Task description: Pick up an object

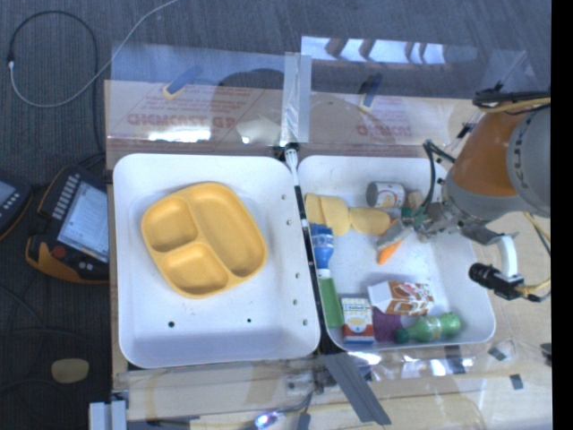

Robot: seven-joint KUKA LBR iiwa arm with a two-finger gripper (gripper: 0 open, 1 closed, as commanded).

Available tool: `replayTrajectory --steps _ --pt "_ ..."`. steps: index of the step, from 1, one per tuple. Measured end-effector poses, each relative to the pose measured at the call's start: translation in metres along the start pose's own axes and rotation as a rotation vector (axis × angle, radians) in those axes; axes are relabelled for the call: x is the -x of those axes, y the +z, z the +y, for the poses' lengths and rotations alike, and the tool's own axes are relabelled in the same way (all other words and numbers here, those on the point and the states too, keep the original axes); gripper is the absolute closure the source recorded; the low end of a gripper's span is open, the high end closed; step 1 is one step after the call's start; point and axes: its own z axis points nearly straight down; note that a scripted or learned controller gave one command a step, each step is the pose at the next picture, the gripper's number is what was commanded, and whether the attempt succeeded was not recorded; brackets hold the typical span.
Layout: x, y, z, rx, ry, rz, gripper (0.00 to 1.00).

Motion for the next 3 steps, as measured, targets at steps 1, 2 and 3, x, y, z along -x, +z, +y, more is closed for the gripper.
replayTrajectory --steps 1,2,3 --pt "-0.001 -0.011 0.002 0.005 -0.001 0.0 1.0" --pt "0.007 -0.11 0.088 -0.027 0.118 0.005 1.0" --pt "-0.049 -0.088 0.071 -0.013 0.037 0.003 1.0"
